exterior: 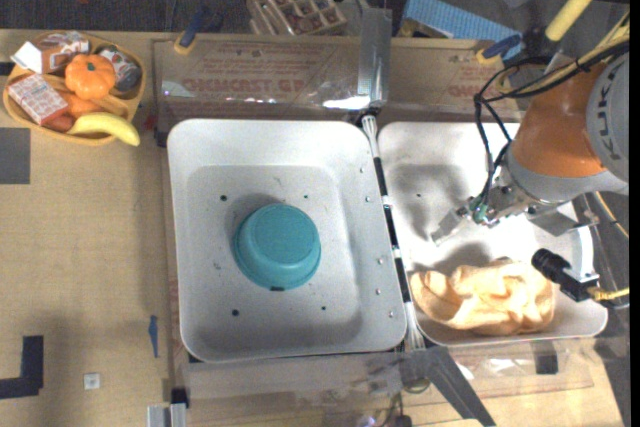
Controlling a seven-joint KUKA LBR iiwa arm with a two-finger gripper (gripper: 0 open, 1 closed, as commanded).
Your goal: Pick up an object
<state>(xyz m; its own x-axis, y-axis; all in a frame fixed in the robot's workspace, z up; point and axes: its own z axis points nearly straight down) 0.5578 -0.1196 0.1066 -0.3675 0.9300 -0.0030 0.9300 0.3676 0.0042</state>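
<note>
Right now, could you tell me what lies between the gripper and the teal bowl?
In the camera view, bare white bin floor and the raised rims where both bins meet separate the gripper from the teal bowl.

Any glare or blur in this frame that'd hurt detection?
Camera view: glare on the plastic sheet behind the bins; the right bin is washed out, so the cloth has weak contrast; the teal bowl is sharp with a soft shadow; the pincer is slightly blurred.
</note>
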